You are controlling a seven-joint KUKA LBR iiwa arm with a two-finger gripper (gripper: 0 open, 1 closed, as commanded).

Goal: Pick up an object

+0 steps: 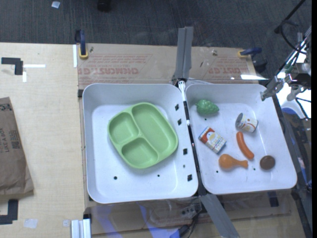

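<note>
The left bin (94, 148) holds a light green divided plate (143, 135). In the right bin (282, 180) lie several small items. A green leafy piece (207, 107) sits at the back left and a small white can (246, 122) lies on its side to its right. A white carton with red and blue print (212, 139) is near the bin's left wall. An orange-red sausage (244, 145), an orange drumstick-shaped piece (232, 162) and a brown ball (267, 162) lie toward the front.
A brown paper bag (12, 148) lies on the wooden bench at the far left. Flat cardboard (129, 68) sits behind the bins, held by clamps (81, 46). A metal bracket with cables (290, 78) stands at the right bin's back right corner.
</note>
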